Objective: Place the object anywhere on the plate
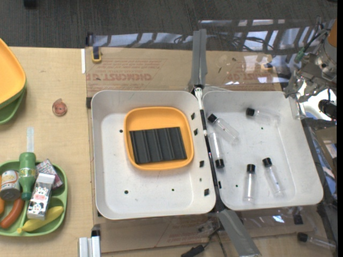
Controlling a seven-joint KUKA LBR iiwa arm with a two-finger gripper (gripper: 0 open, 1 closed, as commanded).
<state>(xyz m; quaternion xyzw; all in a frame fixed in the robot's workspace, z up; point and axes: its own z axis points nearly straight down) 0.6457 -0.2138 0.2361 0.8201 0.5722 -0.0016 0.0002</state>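
— Jaws apart or together?
— Cannot tell. Gripper (301,87) hangs well right of the orange plate (158,113), over the far rim of the right bin (278,138), with the arm slanting in from the right.
— And the object?
— Black ribbed slab (158,145) lies flat on the plate. Capped vials (222,126) lie scattered right of the plate.

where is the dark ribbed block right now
In the camera view, the dark ribbed block lies flat on the orange plate in the left white bin.
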